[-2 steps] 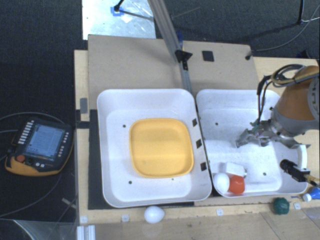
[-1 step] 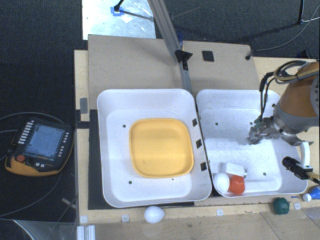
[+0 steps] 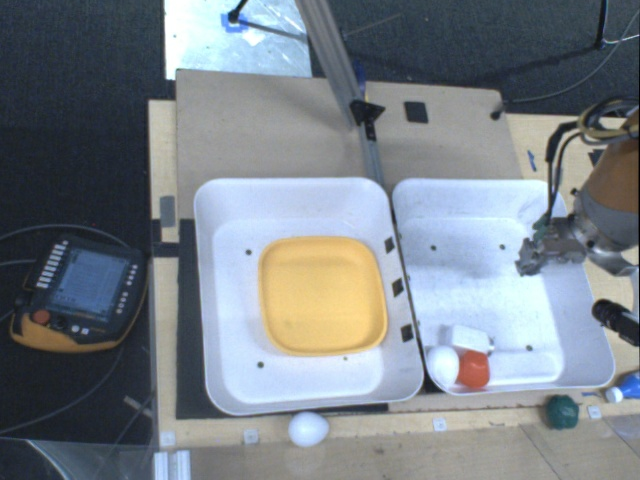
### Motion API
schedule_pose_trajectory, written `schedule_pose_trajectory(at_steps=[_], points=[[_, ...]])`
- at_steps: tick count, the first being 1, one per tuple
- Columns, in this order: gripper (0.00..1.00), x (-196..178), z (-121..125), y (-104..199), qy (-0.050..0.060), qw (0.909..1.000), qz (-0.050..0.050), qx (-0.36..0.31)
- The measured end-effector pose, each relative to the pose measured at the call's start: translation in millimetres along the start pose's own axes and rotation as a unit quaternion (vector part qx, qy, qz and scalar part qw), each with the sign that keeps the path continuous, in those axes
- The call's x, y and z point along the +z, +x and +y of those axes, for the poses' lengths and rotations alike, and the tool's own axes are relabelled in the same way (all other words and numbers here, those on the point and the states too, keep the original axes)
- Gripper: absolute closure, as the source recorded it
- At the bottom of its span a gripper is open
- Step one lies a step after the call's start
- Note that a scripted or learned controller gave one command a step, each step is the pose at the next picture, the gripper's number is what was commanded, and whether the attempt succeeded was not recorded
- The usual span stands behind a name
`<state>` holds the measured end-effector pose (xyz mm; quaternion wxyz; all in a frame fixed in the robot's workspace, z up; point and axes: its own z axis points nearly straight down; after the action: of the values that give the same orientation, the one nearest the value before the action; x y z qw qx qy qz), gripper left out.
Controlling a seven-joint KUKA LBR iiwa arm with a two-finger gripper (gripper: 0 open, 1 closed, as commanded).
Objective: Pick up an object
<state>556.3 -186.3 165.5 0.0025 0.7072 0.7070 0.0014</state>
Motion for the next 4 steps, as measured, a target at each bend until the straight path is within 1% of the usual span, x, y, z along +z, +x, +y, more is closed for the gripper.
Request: schedule_pose_trajectory(at_steps=[2,3,4], points=[[1.00,-85.3,5.5,-3.8,0.000,1.0000,0.000,0.000],[1.00,-75.0,-0.7,44.0,0.002,1.0000,0.001,-0.002],[1.00,-82.4,-0.6,101.9,0.002,1.0000,0.001,-0.003]])
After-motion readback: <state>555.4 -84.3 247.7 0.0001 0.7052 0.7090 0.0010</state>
